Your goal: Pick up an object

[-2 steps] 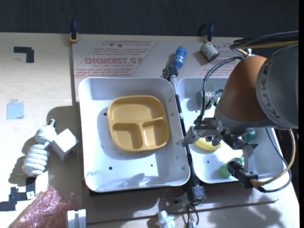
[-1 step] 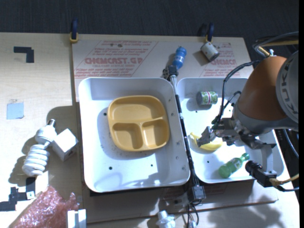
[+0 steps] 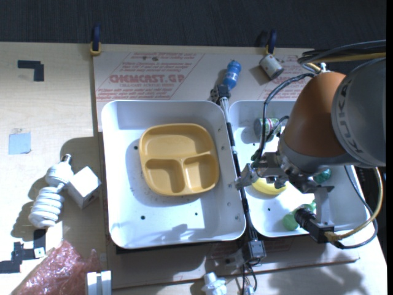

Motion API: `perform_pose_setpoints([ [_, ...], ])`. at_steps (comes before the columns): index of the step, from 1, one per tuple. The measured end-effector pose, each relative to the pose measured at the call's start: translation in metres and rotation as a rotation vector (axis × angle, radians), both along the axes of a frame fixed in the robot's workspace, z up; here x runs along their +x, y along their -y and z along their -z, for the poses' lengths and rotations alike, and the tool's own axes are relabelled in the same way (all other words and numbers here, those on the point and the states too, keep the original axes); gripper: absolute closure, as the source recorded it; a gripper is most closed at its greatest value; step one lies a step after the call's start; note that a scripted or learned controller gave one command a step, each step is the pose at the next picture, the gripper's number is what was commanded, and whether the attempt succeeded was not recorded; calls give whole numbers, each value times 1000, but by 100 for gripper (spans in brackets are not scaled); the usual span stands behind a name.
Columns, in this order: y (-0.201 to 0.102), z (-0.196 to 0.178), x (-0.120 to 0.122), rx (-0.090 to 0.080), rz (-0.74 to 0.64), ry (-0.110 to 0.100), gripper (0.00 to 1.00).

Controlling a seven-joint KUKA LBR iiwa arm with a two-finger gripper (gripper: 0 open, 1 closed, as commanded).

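Light wooden bench (image 3: 55,115) under a dark backdrop, with a printed cardboard sheet (image 3: 147,72) beneath two shallow white bins set side by side. Left bin (image 3: 123,214) holds one item — a yellow three-compartment tray (image 3: 179,158), lying flat near the bin's middle. Right bin (image 3: 362,195) is largely covered by the arm (image 3: 334,121), whose grey body and orange band sit above its far half. Gripper (image 3: 265,172) is low over the right bin's left side, just above a yellow object (image 3: 270,188) that shows as a curved edge beneath it; contact between them cannot be confirmed, and whether the fingers are apart or together cannot be told. A green object (image 3: 290,220) lies nearer the front of the same bin, beside a black fitting and cable. Outside the bins, on the bench to the left: a white spiral light bulb (image 3: 48,195), a small white box (image 3: 85,184) touching it, and crumpled pink plastic (image 3: 58,269) at the front edge.
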State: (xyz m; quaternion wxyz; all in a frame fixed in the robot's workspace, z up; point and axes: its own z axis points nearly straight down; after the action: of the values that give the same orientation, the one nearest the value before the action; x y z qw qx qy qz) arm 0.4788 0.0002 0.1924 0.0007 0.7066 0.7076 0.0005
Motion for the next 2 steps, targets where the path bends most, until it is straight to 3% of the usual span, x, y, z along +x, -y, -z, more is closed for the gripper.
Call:
perform_pose_setpoints([
  [1,51,0,-1,-1,2,-2,0],
  [2,114,48,-1,0,3,-2,0],
])
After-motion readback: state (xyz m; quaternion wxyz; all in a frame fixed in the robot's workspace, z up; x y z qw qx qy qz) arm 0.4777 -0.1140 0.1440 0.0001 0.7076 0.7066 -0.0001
